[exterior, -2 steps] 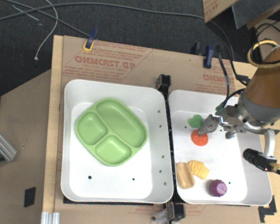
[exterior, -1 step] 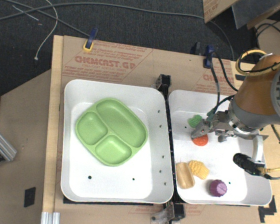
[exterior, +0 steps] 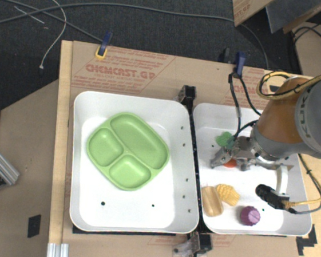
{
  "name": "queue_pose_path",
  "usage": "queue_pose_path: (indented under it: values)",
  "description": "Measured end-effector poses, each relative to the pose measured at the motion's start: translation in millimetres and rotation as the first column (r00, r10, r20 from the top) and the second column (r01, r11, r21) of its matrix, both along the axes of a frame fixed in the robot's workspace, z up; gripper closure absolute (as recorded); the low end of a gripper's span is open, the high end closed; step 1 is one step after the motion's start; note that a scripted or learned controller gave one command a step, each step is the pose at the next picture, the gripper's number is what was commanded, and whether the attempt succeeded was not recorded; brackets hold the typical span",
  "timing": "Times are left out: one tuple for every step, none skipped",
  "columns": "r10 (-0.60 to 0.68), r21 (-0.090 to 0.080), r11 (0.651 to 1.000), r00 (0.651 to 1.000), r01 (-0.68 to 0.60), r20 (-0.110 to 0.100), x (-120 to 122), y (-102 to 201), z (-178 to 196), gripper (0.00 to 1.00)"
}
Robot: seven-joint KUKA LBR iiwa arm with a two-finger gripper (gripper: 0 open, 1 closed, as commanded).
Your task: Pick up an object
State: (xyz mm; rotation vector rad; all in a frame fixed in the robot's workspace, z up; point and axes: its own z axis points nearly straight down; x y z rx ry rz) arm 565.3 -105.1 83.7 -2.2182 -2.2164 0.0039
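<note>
From the overhead camera I see my gripper (exterior: 230,159) low in the right bin (exterior: 206,130), over a red object (exterior: 231,162) beside a green piece (exterior: 224,140). Whether it grips anything, I cannot tell. I'd confirm the grasp before lifting straight up, clear of the yellow corn (exterior: 227,194).
</note>
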Motion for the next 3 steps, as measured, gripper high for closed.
queue_pose_path:
  values:
    - [0.0,-0.001,1.0,1.0,0.0,0.006,1.5,-0.1,13.9,1.0]
    - [0.001,-0.004,1.0,1.0,-0.001,0.013,9.1,-8.4,71.5,1.0]
    - [0.002,-0.004,1.0,1.0,-0.002,0.013,10.7,-8.5,125.8,1.0]
